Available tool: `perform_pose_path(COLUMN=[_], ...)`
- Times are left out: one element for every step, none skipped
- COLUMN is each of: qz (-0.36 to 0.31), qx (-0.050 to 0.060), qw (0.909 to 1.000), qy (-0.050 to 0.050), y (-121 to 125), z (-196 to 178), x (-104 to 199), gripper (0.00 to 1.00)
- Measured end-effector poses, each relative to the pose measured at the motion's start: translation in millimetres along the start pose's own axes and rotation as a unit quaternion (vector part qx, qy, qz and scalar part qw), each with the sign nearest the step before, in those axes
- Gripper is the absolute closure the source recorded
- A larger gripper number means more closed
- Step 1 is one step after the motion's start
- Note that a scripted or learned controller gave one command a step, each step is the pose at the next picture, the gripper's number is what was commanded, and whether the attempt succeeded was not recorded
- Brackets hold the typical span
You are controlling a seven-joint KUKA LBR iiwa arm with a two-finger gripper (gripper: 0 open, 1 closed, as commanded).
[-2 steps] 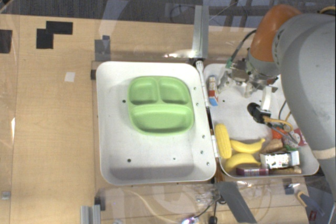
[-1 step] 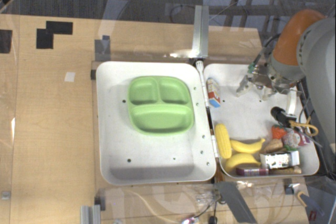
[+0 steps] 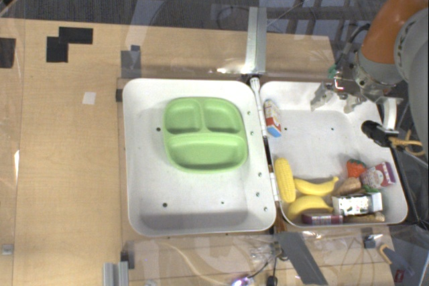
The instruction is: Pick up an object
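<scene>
Hovering with spread, empty fingers over the back of the right bin [image 3: 315, 137], the gripper [image 3: 337, 98] is well apart from the banana [image 3: 315, 187] and corn [image 3: 285, 179] crowded at the front, so a blind descent could pinch nothing.

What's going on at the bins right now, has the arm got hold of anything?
Nothing is in its grasp. The gripper hangs open over the far edge of the right bin, with nothing between its fingers. The toy food lies along that bin's near side: a corn cob, a banana, a strawberry and some small packages. A small carton rests against the divider. The left bin holds a green divided plate.
</scene>
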State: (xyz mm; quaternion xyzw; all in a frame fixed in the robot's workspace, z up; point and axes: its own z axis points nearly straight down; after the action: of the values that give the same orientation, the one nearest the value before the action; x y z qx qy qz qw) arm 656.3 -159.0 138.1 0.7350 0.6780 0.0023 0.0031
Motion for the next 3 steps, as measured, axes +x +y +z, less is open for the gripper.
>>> perform_pose_path(qz=[-0.033,-0.025,-0.013], qx=[-0.001,-0.002,-0.005], qw=[0.9994,0.9997,0.9999], qy=[0.0,0.001,0.0], y=[-20.9,-85.1,-138.9], z=[49.2,47.0,45.6], x=[1.6,-2.5,24.5], gripper=[0.0,0.0,0.0])
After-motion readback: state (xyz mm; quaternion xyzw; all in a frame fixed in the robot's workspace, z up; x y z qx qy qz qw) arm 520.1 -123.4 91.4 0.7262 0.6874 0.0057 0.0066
